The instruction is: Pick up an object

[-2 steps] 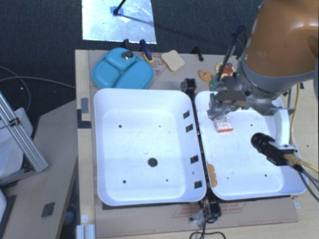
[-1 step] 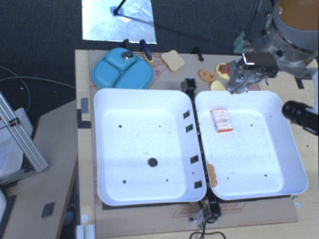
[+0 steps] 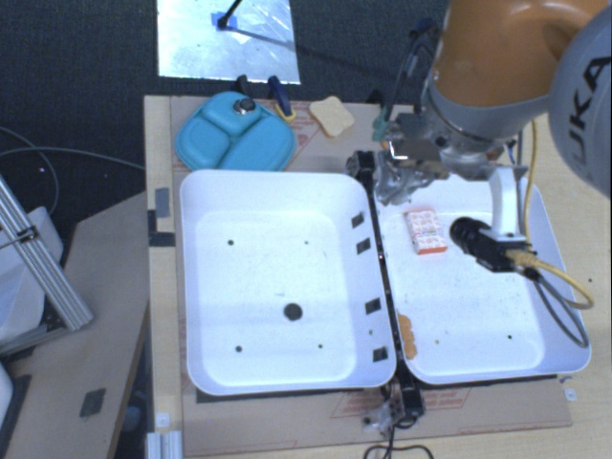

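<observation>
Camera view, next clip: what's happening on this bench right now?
The arm reaches in over the right bin, its pincer low at the bin's upper-left corner. A small red-and-white box lies just beside it on the bin floor, not visibly held. The left bin holds a small dark disc. A blue tray sits behind the bins.

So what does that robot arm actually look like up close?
The arm is bulky and rounded, with a big orange band above a grey wrist and dark lettering on its grey shell at the right. Dark cables run down beside it to a metallic gripper, and a yellow cable loops from a black part nearby.
</observation>
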